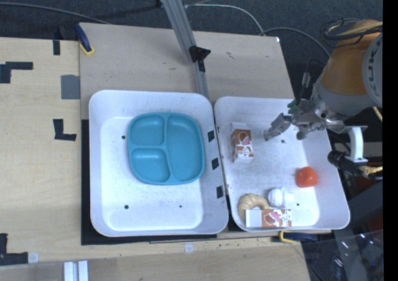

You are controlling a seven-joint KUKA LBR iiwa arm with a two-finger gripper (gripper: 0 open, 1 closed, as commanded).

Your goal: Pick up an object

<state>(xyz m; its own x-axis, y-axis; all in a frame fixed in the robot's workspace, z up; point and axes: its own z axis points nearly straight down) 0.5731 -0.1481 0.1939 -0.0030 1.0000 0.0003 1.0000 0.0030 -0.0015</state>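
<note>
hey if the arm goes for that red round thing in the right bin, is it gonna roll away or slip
Probably yes. The red round object looks ball-like and smooth, so a nudge could roll it across the right bin. It sits alone on bare floor, nothing bracing it. The gripper would likely need to close across its middle.

Hand [287,125] hovered over the right bin [329,168], nothing in it. Small carton [242,143] just left; tomato [306,177], croissant [252,201] nearer front. Blue tray [166,148] in left bin [106,168].

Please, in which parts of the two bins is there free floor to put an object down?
Left bin: a bare strip along the near wall, below the blue divided plate. Right bin: bare floor between the small carton and the tomato. Its near edge is crowded: croissant, white ball, flat box.
</note>
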